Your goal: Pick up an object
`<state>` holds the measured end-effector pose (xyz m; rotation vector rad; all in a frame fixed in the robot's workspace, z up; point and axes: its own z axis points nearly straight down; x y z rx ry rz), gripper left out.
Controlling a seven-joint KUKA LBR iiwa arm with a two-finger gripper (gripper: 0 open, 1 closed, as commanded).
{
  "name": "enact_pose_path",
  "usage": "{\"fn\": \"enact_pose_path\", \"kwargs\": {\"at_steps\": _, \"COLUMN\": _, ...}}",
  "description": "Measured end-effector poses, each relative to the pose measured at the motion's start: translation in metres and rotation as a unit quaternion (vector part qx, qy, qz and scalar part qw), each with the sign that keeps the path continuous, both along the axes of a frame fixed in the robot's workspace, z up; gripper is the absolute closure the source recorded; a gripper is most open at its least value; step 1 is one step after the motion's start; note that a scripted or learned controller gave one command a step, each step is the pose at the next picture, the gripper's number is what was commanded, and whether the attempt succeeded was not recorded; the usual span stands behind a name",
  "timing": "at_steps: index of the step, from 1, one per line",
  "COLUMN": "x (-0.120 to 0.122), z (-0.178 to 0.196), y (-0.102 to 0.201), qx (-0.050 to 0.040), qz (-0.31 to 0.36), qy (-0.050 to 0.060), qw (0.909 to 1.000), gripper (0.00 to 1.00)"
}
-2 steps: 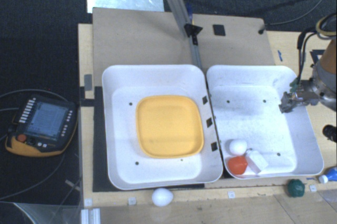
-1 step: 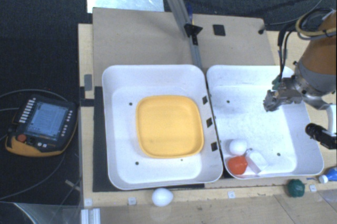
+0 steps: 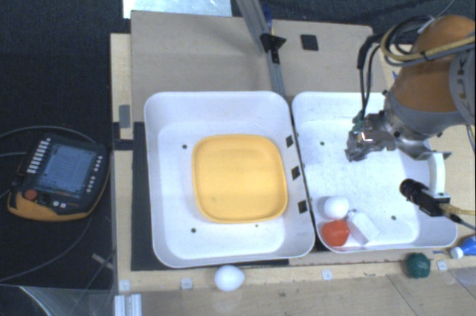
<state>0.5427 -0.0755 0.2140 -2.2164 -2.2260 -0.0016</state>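
My gripper (image 3: pixel 358 151) is hovering up-right of the white ball (image 3: pixel 336 207); finger state unclear. Touching the ball: one red object (image 3: pixel 335 233), one clear piece (image 3: pixel 361 227).

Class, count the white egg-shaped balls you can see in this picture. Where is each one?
2. One white ball lies in the right bin near its front edge, beside a red object. The other lies outside the bins on the bench.
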Motion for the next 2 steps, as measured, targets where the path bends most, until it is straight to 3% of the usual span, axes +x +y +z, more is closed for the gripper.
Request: {"fn": "enact_pose_path", "kwargs": {"at_steps": 2, "x": -0.019, "z": -0.004, "y": 0.093, "qx": 0.0001, "qz": 0.000, "qy": 0.000, "qw": 1.0000, "gripper": 1.00}}
